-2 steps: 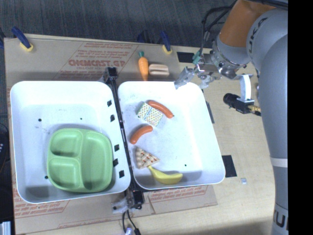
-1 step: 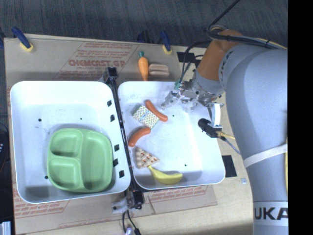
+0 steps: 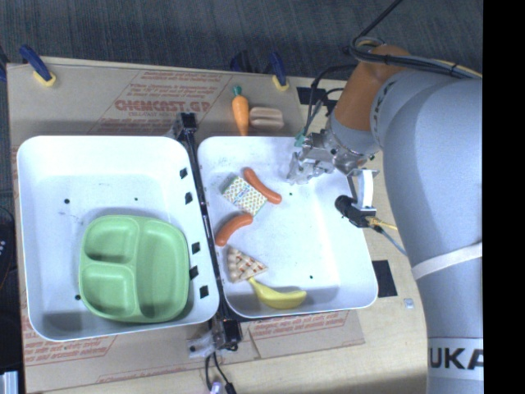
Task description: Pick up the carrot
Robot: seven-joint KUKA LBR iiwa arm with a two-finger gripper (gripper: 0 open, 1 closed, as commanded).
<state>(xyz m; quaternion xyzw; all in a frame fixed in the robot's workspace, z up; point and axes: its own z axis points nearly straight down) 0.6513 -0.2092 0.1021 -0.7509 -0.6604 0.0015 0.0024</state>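
A dark grey carpeted floor (image 3: pixel 164 15) runs behind the claw (image 3: pixel 305 164). Brown printed cardboard (image 3: pixel 156 97) covers the bench, left of and below the claw, held by blue clamps (image 3: pixel 37 64) at the back edge. Light is even.

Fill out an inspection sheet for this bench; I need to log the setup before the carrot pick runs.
Surface: cardboard-covered bench bearing two white bins, left bin and right bin, side by side.
Job's things: carrot lies outside the bins, on the cardboard behind the right bin, beside a hot dog bun.
Clutter: right bin holds two sausages, a patterned block, a waffle piece and a banana; left bin holds a green divided plate.
Grippers: gripper over the right bin's back edge, apart from the carrot; state of the jaws unclear.
Cables: black cables run along the arm.
Surroundings: dark carpet; blue clamps on the board.
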